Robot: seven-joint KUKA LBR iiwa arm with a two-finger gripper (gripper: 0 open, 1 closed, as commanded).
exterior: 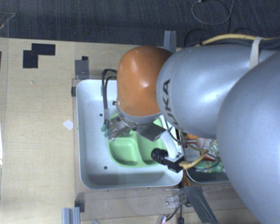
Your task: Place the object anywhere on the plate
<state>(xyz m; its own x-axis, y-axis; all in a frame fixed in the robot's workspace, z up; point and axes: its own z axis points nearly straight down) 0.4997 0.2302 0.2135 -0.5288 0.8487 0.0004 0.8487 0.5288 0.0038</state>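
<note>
Plate (126, 150), green, lies beneath the KUKA-lettered arm (196, 97); tool (115, 130) grip unreadable.

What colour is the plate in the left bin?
Light green; the plate shows in the camera view, partly under the arm.

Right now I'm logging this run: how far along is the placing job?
Done: the arm has reached over the left bin, its wrist above the green plate. In hand: nothing I can confirm, since the arm hides the gripper's tips and no object shows on the plate's bare part. Left: an object visibly resting on the plate.
</note>
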